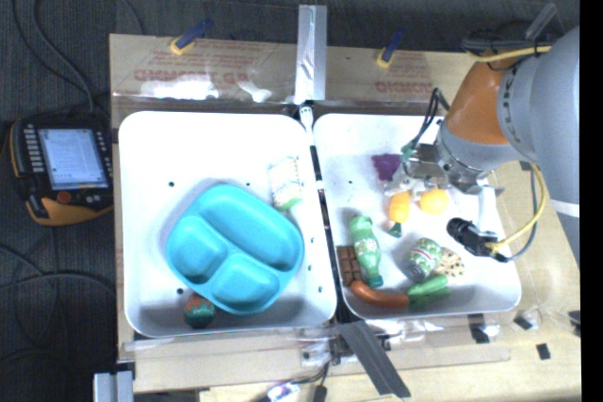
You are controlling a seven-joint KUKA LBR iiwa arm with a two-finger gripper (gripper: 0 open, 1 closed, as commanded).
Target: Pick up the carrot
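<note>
A: What fills the left bin (141,202)?
B: A blue divided tray (236,245).
A: And the arm (528,108)?
B: Its end effector (429,174) sits over the right bin (499,297); its opening cannot be told.
A: The carrot (380,297)?
B: Lying at that bin's front edge, well apart from the end effector.

Desk (141,61) in tan, carrying two white bins side by side: left bin (141,202) and right bin (353,141), touching along the middle, clear sheet (226,71) taped behind them.
</note>
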